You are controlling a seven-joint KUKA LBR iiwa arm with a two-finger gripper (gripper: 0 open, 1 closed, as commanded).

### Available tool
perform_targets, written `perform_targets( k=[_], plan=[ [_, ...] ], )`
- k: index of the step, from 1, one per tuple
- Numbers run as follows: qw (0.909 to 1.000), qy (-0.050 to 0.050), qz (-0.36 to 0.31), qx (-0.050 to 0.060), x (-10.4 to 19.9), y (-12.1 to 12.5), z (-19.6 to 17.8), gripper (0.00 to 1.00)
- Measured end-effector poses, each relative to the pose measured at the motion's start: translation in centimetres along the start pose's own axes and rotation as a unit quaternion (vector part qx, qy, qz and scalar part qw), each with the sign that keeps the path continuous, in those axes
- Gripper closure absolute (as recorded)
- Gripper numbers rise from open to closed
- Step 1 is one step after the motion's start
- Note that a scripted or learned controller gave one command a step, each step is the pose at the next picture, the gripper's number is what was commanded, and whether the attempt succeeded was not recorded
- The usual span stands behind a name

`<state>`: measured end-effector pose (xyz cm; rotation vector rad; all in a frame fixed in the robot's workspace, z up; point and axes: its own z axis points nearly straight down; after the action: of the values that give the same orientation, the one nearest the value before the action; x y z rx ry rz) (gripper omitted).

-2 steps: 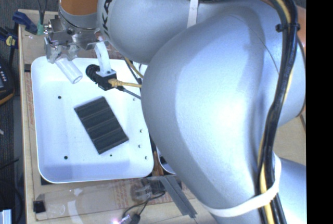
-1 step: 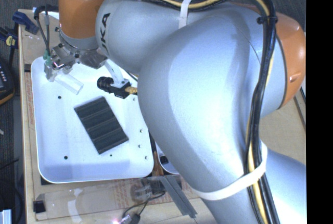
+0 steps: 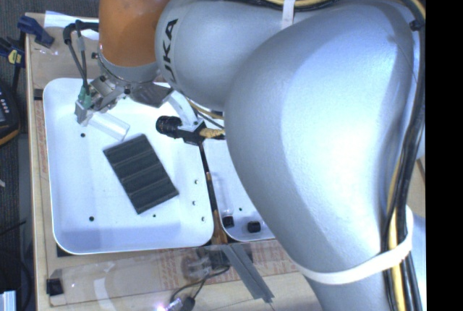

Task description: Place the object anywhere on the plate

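My hand (image 3: pixel 88 101) hangs low over the far-left corner of the left bin (image 3: pixel 61 179), just beyond the dark ribbed plate (image 3: pixel 141 173), tilted down so it can reach the floor there. A pale clear object (image 3: pixel 112 125) lies between hand and plate, apparently not gripped. I cannot tell whether my fingers are spread or together.

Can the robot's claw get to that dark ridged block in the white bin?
Probably yes. The claw hangs over the same white bin, just up and left of the dark ridged block, with bare floor between them.
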<state>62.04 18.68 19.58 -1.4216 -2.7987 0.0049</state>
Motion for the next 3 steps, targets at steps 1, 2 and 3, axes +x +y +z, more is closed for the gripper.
perform_targets(
  k=[1,2,3],
  plan=[
    [0.9975,0.000,0.071,0.000,3.5,-4.2,10.5,1.00],
    [0.9860,-0.001,0.167,-0.002,-5.4,-3.9,10.3,1.00],
    [0.9999,-0.001,0.014,-0.002,-10.0,-2.8,0.3,1.00]
  ],
)
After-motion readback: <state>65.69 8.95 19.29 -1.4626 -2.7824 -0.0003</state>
